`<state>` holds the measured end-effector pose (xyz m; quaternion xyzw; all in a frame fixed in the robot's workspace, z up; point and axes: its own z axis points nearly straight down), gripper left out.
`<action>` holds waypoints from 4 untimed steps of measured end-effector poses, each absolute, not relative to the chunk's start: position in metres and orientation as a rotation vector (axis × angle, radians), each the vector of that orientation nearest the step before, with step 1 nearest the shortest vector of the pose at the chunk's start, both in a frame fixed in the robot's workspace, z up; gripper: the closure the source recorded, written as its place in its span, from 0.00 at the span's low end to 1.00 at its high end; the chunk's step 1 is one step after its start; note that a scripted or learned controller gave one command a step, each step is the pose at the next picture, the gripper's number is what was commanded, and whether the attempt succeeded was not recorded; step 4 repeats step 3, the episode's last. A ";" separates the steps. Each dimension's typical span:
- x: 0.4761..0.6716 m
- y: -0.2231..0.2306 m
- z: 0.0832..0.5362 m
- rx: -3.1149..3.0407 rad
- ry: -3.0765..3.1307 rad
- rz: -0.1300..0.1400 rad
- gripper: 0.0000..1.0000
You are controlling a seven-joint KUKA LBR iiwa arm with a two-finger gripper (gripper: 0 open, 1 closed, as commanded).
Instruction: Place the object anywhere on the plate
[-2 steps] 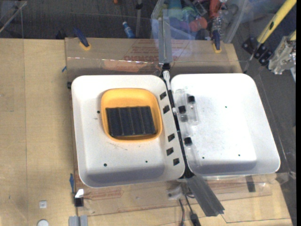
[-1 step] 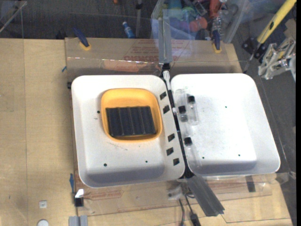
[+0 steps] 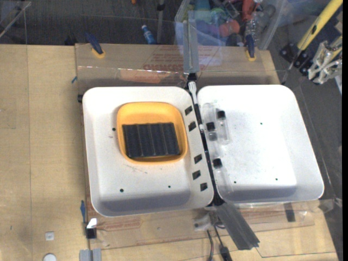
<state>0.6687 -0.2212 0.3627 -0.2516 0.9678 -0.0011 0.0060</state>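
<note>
A pale wooden table [image 3: 32, 145] carries two shallow white bins, the left bin [image 3: 103, 151] and the right bin [image 3: 272, 151], touching along their inner edges. Behind the table's far edge lies dark floor and one clear tub of coloured toys [image 3: 234, 7]. Two clamps [image 3: 97, 49] grip a cardboard sheet at the far edge. The left bin holds one yellow plate [image 3: 149, 109] near its middle. One dark ridged block [image 3: 151, 140], the object, lies flat on that plate. The gripper [image 3: 326, 61] hangs beyond the table's far right corner, well apart from both bins. Whether it is open or closed cannot be told.
</note>
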 end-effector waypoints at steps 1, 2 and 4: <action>0.668 -0.221 0.358 -1.309 2.846 -0.002 1.00; 0.666 -0.221 0.373 -1.762 2.589 -0.005 1.00; 0.668 -0.221 0.334 -2.113 2.319 0.004 1.00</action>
